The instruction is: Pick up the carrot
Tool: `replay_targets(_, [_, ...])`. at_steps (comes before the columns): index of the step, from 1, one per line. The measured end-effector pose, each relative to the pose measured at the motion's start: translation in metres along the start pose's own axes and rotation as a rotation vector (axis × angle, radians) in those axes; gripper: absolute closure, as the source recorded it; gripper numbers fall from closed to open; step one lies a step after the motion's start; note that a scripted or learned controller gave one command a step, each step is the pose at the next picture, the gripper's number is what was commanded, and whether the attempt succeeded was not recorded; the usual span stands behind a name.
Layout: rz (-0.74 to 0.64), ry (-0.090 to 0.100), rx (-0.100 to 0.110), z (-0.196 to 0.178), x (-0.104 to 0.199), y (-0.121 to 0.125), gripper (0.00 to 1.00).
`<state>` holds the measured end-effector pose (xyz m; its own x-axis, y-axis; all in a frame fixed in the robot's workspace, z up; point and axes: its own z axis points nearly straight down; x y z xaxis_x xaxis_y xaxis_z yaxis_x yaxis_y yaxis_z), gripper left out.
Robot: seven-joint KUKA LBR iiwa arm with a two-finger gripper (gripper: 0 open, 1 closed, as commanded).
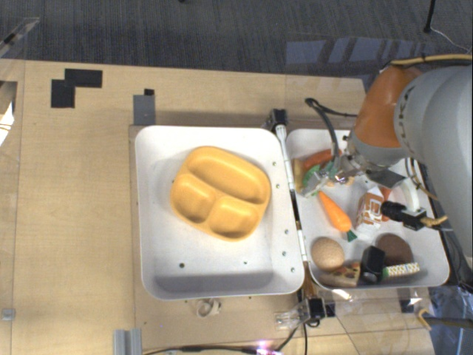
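Nearest the lens, along the bench's [74, 257] front edge: loose cables [295, 320] and a small clip, too small to make out. Just behind, two white bins side by side. In the left bin [159, 272], a yellow sectioned tray [219, 191], upside down. In the right bin [436, 272], a clutter: a beige round thing [327, 254], a dark brown rounded one [395, 248], a black block [372, 261], a packet with a strip of green-and-white print [403, 270], unreadable, and a white-and-red wrapper [372, 208] with lettering too blurred to read. Carrot [336, 213] lying free on the right bin's floor, left of centre, green end toward the front, orange tip toward the gripper [332, 174]. Gripper just behind that tip, low among green and red items; cannot tell whether open or closed, with glare and clutter in the way. Arm [421, 117] cut off at the right.
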<state>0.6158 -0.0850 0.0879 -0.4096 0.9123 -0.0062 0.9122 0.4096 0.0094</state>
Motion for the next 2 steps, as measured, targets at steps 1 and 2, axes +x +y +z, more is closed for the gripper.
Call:
replay_targets(1, [0.345, -0.001, -0.002, -0.001, 0.014, -0.055, 0.0])
replay_targets(2, [0.333, -0.004, -0.009, -0.014, 0.015, -0.051, 1.0])
